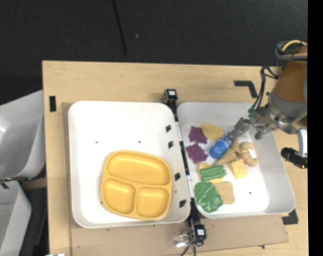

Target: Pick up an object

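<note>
Wooden worktop (151,81) carries two white bins side by side, the left bin (87,143) holding a yellow divided tray (136,184). From the right, the hand (245,128) hangs over the right bin (268,193) with fingers spread and nothing between them, just above a blue object (220,147) amid the toy foods (purple pieces (196,144), green leaf (208,196), yellow block (237,169)).

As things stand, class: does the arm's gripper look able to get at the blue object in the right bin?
Probably yes. The gripper hangs over the right bin, just up and right of the blue object, which lies on top of the pile with nothing over it. The purple pieces crowd its left side.
</note>
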Action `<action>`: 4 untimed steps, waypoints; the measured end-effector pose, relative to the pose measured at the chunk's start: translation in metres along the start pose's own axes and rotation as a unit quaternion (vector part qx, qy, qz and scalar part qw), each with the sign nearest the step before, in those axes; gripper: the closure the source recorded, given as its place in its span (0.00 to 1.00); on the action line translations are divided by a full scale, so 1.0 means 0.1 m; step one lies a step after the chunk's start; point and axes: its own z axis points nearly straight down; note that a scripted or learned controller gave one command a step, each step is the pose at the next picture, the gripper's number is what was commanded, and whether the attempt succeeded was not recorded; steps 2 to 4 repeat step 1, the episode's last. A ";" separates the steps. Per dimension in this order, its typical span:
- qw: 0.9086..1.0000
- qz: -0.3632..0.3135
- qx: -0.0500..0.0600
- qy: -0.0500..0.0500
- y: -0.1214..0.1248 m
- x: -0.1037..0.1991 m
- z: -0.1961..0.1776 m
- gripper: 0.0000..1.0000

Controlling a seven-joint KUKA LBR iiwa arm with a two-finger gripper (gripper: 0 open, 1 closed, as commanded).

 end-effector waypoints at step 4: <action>1.000 0.002 -0.004 -0.001 0.02 -0.02 -0.12 1.00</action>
